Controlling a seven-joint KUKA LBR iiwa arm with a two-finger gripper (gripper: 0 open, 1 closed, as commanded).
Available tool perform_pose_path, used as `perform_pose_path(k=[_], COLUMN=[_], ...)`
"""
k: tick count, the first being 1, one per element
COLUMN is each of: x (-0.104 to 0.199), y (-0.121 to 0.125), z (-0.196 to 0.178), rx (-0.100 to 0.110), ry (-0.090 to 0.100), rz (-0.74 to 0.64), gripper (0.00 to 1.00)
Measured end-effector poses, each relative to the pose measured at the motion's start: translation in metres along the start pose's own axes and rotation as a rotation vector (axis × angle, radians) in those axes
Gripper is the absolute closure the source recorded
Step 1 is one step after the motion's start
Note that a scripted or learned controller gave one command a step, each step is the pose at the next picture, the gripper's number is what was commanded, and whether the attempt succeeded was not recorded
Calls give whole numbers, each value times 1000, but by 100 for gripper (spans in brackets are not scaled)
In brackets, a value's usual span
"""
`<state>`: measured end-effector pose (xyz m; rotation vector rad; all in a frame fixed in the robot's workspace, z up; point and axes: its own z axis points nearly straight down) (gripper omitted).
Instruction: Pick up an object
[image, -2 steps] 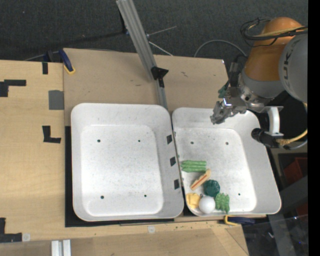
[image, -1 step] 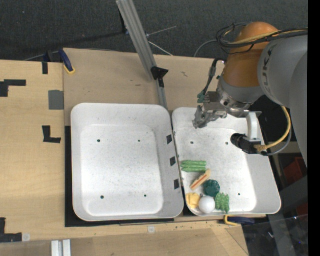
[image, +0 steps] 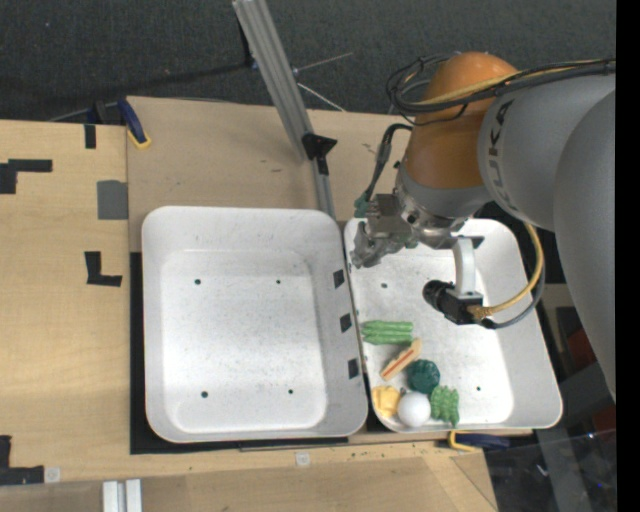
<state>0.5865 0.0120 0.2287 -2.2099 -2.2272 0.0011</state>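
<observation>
Camera view shows two white bins on the desk (image: 60, 200). Five toys sit near the right bin's (image: 500, 400) front-left corner: green beans (image: 387, 331), carrot (image: 402, 358), dark green ball (image: 423, 376), white ball (image: 414, 408), yellow piece (image: 385, 401). The jaws (image: 372, 245) hover farther back; I cannot tell their state.

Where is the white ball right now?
In the camera view the white ball lies in the right bin, at its near left corner, between a yellow piece and a green leafy piece, just below a dark green piece.
</observation>
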Motion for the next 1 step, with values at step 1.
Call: perform_pose_path(k=[1], x=[52], y=[-17], z=[11], rx=[1], ry=[-1], rz=[1], gripper=[100])
